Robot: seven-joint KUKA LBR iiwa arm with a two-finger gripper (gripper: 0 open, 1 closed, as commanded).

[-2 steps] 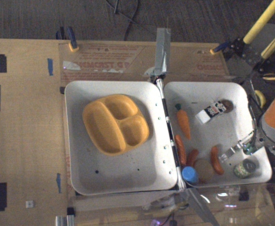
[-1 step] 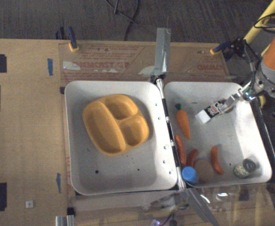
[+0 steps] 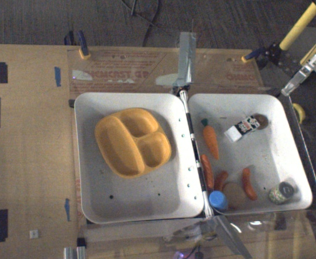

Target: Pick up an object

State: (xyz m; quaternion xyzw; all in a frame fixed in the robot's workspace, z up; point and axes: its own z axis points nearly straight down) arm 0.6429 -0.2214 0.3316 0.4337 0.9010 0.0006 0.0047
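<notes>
Objects for picking: all loose small pieces sit in the right bin. The left bin touches it along the middle seam. Both rest on a brown cardboard bench top.

- Yellow divided plate: largest item, in the left bin, upper middle, lying flat with three hollows facing up.
- Carrot: right bin, near the left wall, green end toward the far side.
- White carton with a dark end: far part of the right bin, lying tilted, well apart from the carrot.
- Three reddish sausages: one along the left wall below the carrot, one just beside it, one further right.
- Brown disc: near edge, between the two right-hand sausages.
- Blue cap: near left corner, touching or just beside the disc.
- Small jar with a grey lid: near right corner, apart from the rest.

State of the claw: cannot tell.
</notes>
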